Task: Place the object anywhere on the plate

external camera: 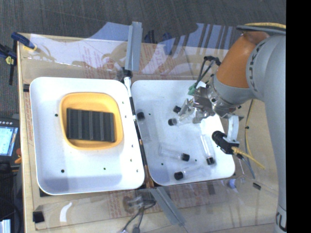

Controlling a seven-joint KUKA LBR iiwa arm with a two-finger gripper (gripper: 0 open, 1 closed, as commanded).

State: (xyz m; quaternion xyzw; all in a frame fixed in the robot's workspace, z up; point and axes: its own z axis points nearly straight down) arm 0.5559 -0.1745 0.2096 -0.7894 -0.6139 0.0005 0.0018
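Observation:
A yellow plate (88, 100) with a dark ridged centre lies in the left bin (48, 169). Several clear vials with black caps lie scattered in the right bin (155, 101). One vial (175, 121) lies near the bin's middle, right beside my gripper (190, 111). The gripper hangs low over the upper right part of that bin, below the orange wrist band (235, 62). Nothing shows plainly between its tips. Another vial (176, 154) lies lower down, and a third (207, 149) sits toward the right wall.
A loose black cap (140, 115) rests near the right bin's left wall, and one more capped vial (183, 174) lies at its front edge. A raised divider (135, 130) separates the bins. Cables (245, 154) trail off the arm at the right.

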